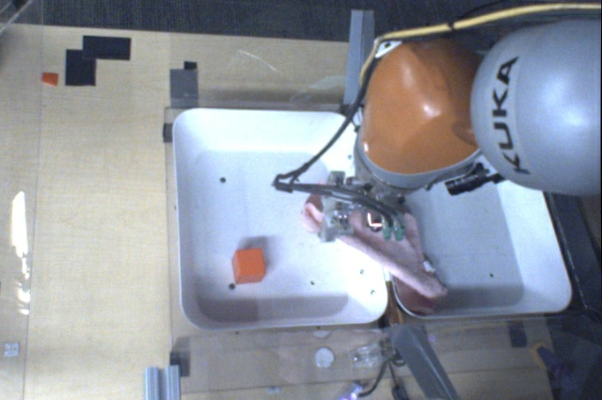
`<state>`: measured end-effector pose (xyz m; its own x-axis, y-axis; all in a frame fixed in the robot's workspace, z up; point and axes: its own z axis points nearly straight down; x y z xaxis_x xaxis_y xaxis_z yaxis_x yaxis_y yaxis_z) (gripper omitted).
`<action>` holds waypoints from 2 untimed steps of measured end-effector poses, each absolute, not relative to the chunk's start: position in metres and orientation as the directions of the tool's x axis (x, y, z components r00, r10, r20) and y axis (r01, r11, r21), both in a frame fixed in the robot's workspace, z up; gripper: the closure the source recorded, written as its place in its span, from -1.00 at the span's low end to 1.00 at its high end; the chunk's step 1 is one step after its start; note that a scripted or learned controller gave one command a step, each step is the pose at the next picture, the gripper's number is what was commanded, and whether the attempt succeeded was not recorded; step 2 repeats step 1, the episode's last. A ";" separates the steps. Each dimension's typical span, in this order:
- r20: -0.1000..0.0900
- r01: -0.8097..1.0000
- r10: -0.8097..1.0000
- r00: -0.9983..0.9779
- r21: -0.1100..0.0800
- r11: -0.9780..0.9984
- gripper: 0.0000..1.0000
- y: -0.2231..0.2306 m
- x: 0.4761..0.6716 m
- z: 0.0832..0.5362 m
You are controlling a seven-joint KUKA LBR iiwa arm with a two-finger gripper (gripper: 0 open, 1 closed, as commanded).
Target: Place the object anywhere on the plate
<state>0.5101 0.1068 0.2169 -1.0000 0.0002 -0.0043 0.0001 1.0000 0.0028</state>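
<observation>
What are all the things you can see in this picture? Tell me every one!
Bins: two, white, side by side on the bench; the left one is in full sight, the right one is partly under the arm.
Block: one, orange, lying in the left bin near its front left corner.
Plate: one, pink, tilted across the divide between the two bins, under the arm.
Bench: one, light wood, under both bins.
Black shapes: a few, on the bench at the far left, with a small orange square beside them.
Arm: one, grey with an orange band, reaching in from the right.
Gripper: one, dark, over the plate.
</observation>
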 end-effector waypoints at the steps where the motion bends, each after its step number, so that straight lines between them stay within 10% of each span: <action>1: -0.004 0.000 0.000 -1.000 0.003 1.000 -1.00 0.107 0.510 0.217; 2: -0.004 0.000 0.000 -1.000 0.003 1.000 -1.00 0.107 0.510 0.217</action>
